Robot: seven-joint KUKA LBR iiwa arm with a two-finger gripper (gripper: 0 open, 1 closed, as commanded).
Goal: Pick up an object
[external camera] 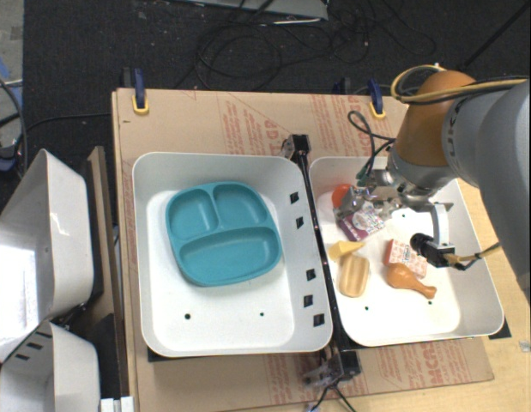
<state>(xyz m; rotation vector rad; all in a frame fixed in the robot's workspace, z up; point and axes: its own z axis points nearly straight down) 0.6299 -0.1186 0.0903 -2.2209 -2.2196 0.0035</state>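
Brown cardboard sheeting (248, 118) covers the bench top, and two shallow white bins sit on it side by side, touching along a black centre divider (312, 239). Nearest the camera, the front rims of both bins run close to the lower cardboard edge. At the left edge of the view, off the bench, stands a stack of spare white bins (38, 247). The left bin (153, 316) holds one teal divided plate (222, 232), lying flat with three compartments, set toward the left and upper part of the bin floor. The right bin (471, 316) holds the loose objects. Closest to the front lies a tan bread-shaped piece (354, 275), with a small yellow piece (342, 250) touching its upper end. Just to the right rests an orange drumstick-shaped toy (409, 278), and a small pink-and-white packet (399, 252) touches its upper side. Farther back, a purple-and-white wrapper (363, 222) lies beside a red object (342, 196). The gripper (372, 200) is positioned low directly above the wrapper and the red object; its finger spacing cannot be determined, and no object is visibly held. The grey arm with its orange band (432, 123) enters from the right. Beyond the bench, blue and yellow clamps (141, 93) grip the far cardboard edge, and black cables (248, 33) lie on the dark floor.
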